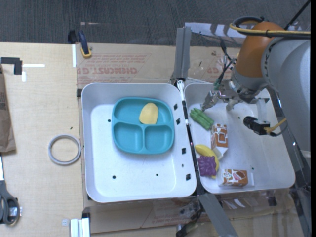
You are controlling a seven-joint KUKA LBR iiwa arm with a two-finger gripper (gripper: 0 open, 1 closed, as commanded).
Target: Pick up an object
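My gripper (217, 102) hangs over the far left part of the right bin (269, 157), its fingers spread and nothing between them. A green vegetable toy (201, 117) lies just below and left of it, apart from the fingertips. Further toward the front lie a white and orange snack packet (220, 135), a yellow banana-like toy (206, 150), a purple grape bunch (208, 166) and a brown and white carton (234, 177). In the left bin (98, 147) a teal divided plate (143, 132) holds a yellow lemon-like toy (148, 113).
The grey arm with its orange band (254, 48) covers the back right of the right bin. A black cable plug (254, 125) hangs over that bin's middle. On the bench left of the bins lie a tape ring (64, 149) and scissors (7, 209).
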